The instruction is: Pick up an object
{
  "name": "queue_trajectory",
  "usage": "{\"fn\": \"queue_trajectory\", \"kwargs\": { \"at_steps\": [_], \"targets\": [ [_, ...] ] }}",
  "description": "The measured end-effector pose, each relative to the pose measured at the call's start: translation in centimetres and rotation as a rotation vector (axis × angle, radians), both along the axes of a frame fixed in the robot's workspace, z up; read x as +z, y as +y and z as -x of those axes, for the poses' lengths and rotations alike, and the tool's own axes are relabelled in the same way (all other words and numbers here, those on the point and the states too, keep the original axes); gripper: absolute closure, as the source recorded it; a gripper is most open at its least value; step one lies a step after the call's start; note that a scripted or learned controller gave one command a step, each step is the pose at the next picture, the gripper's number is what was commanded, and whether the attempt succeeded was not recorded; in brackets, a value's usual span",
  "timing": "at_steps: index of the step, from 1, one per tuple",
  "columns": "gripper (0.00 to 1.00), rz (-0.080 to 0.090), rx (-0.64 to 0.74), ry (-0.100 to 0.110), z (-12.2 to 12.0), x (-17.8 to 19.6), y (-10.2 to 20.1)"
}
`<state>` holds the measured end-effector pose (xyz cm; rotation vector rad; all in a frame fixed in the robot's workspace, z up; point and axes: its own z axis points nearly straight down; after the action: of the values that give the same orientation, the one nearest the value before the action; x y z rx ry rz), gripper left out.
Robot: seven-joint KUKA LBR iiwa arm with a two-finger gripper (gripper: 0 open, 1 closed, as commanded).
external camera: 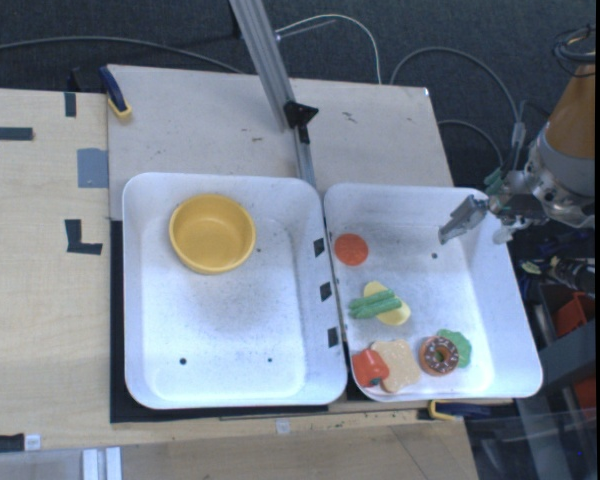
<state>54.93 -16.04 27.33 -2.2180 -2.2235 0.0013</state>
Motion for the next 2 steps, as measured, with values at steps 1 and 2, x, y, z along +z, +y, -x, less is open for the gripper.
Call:
{"fn": "queue_trajectory", "kwargs": {
  "at_steps": [1, 2],
  "targets": [
    [0.0, 0.0, 0.0, 0.0, 0.0, 0.0, 0.0],
    [0.0, 0.0, -0.002, 0.005, -0.2, -4.5, -0.4]
  ]
}}
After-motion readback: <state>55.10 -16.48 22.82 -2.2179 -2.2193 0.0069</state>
